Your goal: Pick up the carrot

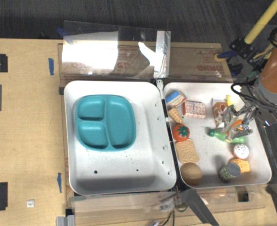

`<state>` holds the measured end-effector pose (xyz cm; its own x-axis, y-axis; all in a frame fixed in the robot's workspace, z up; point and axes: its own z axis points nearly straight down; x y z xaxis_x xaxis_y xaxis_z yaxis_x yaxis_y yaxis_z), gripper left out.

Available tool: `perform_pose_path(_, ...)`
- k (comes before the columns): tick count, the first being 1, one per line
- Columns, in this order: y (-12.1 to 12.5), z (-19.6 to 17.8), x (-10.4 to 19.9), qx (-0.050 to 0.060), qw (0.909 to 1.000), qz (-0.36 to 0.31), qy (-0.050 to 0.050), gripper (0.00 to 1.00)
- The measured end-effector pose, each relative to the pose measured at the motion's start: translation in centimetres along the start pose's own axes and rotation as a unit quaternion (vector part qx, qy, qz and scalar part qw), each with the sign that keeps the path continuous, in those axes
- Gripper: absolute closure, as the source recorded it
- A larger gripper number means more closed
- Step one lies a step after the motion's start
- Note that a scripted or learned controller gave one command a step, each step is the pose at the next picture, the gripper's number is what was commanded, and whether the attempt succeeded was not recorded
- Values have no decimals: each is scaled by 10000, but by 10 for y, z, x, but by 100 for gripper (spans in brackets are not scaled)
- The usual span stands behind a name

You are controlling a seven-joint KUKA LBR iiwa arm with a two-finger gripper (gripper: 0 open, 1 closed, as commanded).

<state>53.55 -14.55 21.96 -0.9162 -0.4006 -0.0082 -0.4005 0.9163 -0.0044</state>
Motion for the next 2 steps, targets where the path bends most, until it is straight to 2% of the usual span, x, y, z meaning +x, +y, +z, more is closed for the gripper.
perform_pose_path(2, 1, -22, -6, 35, 10000, -18, -82, 100)
